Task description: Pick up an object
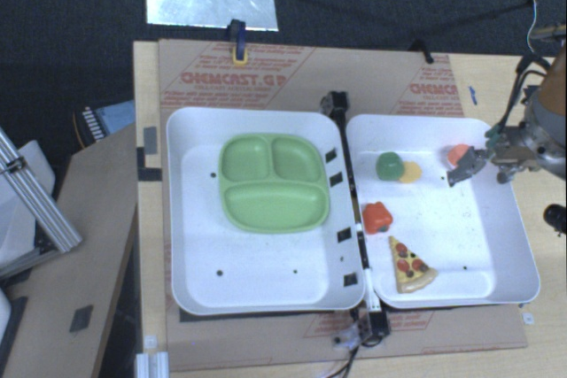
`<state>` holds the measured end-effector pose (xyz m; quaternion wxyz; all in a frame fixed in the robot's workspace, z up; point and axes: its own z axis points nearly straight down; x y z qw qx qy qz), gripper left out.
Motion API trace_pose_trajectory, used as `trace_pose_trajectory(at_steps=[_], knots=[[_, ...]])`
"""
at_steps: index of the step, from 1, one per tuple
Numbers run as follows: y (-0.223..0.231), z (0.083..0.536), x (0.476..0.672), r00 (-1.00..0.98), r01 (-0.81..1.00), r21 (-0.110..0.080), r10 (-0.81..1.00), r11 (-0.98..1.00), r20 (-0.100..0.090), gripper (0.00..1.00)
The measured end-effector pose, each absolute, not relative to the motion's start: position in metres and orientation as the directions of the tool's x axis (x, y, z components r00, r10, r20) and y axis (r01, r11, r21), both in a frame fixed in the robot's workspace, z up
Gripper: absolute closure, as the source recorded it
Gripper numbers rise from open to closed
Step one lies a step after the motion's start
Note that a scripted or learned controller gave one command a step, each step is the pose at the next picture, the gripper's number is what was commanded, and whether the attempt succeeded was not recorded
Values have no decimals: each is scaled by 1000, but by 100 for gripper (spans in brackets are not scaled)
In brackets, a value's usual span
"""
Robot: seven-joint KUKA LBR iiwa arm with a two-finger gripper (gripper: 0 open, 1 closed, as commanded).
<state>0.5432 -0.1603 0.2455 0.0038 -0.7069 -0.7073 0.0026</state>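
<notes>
Pincer of the grey arm, which entered from the right edge of the view, hung over the upper right part of the right bin. How far the pincer stood open could not be told from this slanted view, and no object was seen in its grasp. An orange piece lay just beside the pincer tip, on its upper left; whether the two touched could not be made out, since the dark tip overlapped the piece's lower edge. Farther to the pincer's left lay a green ball-shaped item, with a small yellow piece touching its right side, between the ball and the pincer. Below and to the left of the pincer, near the divider between the bins, sat a red pepper-like toy. Below that, well apart from the pincer, lay a pizza slice toy, its point directed up. Well to the pincer's left, the left bin bore a green divided plate with three compartments, lying flat.
</notes>
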Motion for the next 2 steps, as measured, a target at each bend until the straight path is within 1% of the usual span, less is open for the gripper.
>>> trace_pose_trajectory(at_steps=[1,2], knots=[[-160,251,545,-3,1000,1,1000,3,0,0],[-163,209,545,-1,1000,-1,1000,1,0,0]])
